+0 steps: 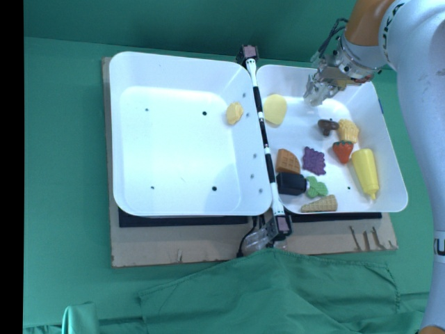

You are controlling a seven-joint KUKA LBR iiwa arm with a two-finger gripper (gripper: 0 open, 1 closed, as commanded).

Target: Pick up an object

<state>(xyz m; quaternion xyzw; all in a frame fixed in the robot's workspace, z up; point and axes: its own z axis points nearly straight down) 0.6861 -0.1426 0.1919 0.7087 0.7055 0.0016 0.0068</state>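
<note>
Green cloth [278, 291] lies crumpled along the near edge of the surface. Beyond it, the right bin [389, 186] holds the toy foods: a waffle cone [320, 204] nearest, then a black piece [292, 183] touching a green one [318, 186], a yellow bottle [366, 172], purple grapes [314, 161], a brown waffle [287, 161], a red strawberry [342, 151], a corn piece [348, 130], a brown mushroom [327, 125] and a pale yellow lump [274, 109]. Over the bin's far side the hand [314, 94] hangs with nothing between its fingers; how wide they stand I cannot tell. One small yellow piece [234, 113] lies in the left bin [139, 82].
</note>
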